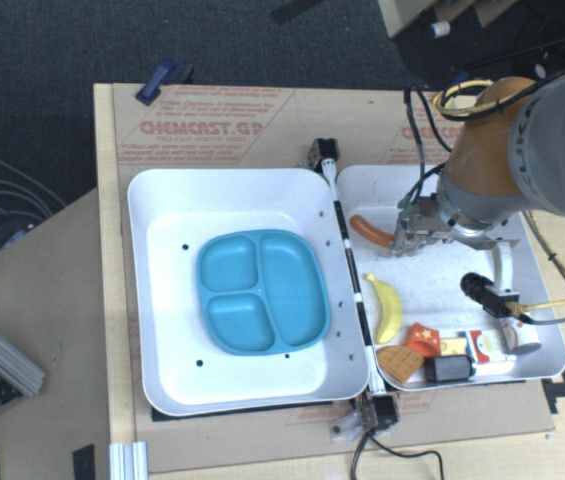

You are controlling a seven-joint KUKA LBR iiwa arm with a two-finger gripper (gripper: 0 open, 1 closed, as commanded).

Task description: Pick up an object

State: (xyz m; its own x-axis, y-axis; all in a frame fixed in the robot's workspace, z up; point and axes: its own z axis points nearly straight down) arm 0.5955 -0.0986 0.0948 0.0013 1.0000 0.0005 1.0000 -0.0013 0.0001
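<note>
Grey jaws (409, 236) sit beside the hot dog (371, 231); opening impossible to tell.

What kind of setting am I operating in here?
Probably a robotics lab bench set up for pick trials: two shallow white bins on a paper-covered board, toy food like a yellow plastic banana, and loose cables on dark carpet.

— What do I log besides the pick?

— I see a blue divided plate (262, 292) lying flat in the left bin (152, 268), a blue marker (156, 83) at the bench's (252, 123) far-left corner, cables (2, 183) on the dark floor.
</note>
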